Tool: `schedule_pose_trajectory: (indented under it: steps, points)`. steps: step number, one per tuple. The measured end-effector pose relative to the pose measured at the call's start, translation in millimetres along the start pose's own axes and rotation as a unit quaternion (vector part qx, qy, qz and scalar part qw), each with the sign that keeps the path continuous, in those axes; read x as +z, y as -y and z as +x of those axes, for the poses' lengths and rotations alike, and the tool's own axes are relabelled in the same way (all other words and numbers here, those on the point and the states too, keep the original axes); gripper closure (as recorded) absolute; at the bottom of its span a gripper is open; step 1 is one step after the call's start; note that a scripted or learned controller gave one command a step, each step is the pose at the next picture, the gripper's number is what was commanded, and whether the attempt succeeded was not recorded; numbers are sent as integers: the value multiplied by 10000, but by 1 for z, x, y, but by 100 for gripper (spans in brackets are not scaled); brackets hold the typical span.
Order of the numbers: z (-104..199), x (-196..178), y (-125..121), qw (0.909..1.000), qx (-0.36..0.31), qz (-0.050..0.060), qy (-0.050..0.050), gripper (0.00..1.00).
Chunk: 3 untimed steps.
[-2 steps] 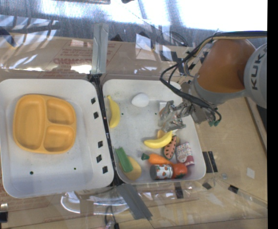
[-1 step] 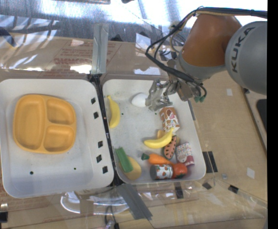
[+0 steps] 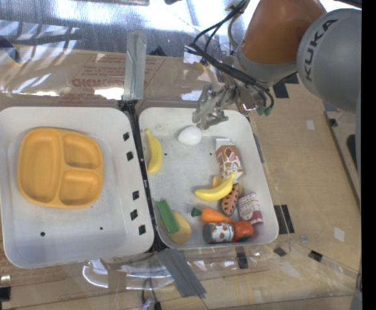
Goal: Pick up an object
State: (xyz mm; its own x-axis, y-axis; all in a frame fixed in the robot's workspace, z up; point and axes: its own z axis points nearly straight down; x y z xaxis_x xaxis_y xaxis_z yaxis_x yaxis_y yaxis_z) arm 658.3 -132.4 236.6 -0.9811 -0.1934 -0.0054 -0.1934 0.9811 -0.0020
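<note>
Nearest the camera, the ketchup bottle lies in the right bin, while the white egg rests at that bin's far side, directly beneath the claw, whose opening cannot be determined.

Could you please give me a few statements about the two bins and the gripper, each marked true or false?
1. The yellow divided tray lies in the left bin. True.
2. The gripper hangs over the left bin. False: it is above the right bin's far edge, near the white egg.
3. Two bananas lie in the right bin. True: one by the left wall, one mid-bin.
4. The carrot rests on the yellow tray. False: it lies in the right bin.
</note>
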Motion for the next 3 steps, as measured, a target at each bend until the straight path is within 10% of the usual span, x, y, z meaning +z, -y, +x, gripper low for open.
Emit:
schedule_pose_trajectory:
  steps: [1,2,3]
  points:
    - [17,-24,66,9883,-1528,1,-4,100]
    - [17,-23,65,9882,-1529,-2,-5,0]
    - [66,80,65,9953,-969,-22,-45,0]
